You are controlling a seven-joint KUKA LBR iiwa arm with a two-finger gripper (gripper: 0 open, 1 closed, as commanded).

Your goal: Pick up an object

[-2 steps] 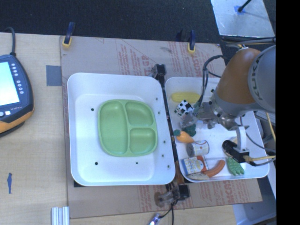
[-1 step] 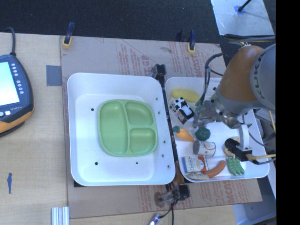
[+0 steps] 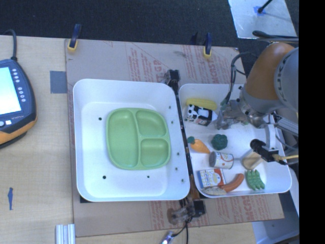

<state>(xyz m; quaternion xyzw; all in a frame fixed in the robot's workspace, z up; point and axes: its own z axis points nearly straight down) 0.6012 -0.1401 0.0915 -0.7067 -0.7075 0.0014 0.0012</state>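
A pale wooden bench (image 3: pixel 35 187), topped with a printed cardboard sheet (image 3: pixel 127 60) held by two blue clamps (image 3: pixel 74 34), carried two white bins side by side; dark floor (image 3: pixel 152 9) lay beyond its far edge. The left bin (image 3: pixel 91 95) held a green divided plate (image 3: pixel 137 138). The grey arm (image 3: pixel 269 80), cut off by the frame at right, leaned over the right bin (image 3: pixel 238 136), covering that bin's far right corner. Its hand (image 3: pixel 227 117) hung low near the bin's far wall, just beside a black, white and yellow toy (image 3: pixel 199 111); whether it was open or closed could not be told, and nothing could be seen in its grip. A handheld controller (image 3: pixel 12 98) sat half out of view at the bench's left edge. The objects to be picked lay loose in the right bin: a small carton (image 3: pixel 210 178) touching a red sausage (image 3: pixel 232 182), a tipped can (image 3: pixel 222 160), an orange carrot (image 3: pixel 199 146), a dark green lump (image 3: pixel 219 141) too blurred to name, and a bright green piece (image 3: pixel 254 179).
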